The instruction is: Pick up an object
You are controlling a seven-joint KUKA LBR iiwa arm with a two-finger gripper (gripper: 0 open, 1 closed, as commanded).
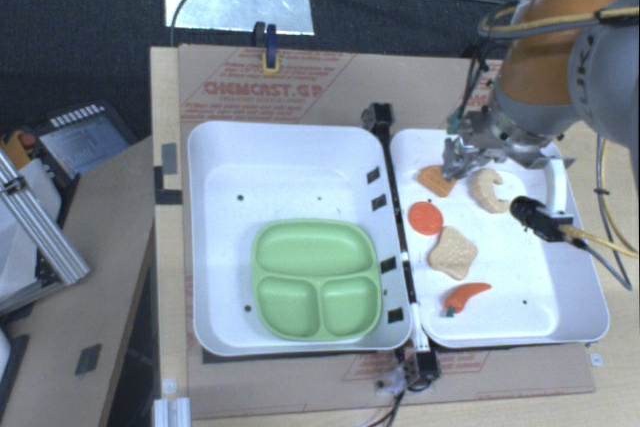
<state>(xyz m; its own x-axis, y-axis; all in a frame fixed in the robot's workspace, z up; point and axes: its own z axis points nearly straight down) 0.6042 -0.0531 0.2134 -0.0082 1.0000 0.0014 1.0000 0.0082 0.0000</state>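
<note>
My gripper [455,164] reaches down into the back of the right bin [575,290], just above an orange-brown flat piece [434,181] that lies at its tip. A pale curved piece [489,190] lies just right of it. A red disc [426,218] sits nearer the front, with a beige lumpy piece [453,253] below it and a red-orange pepper [466,296] closest to the front wall. Nothing shows between the fingers.
The left bin [215,215] holds a green three-compartment plate [316,277]. A black clamp bar [395,215] runs between the two bins. The arm's grey body and orange band loom over the right bin's back right corner.
</note>
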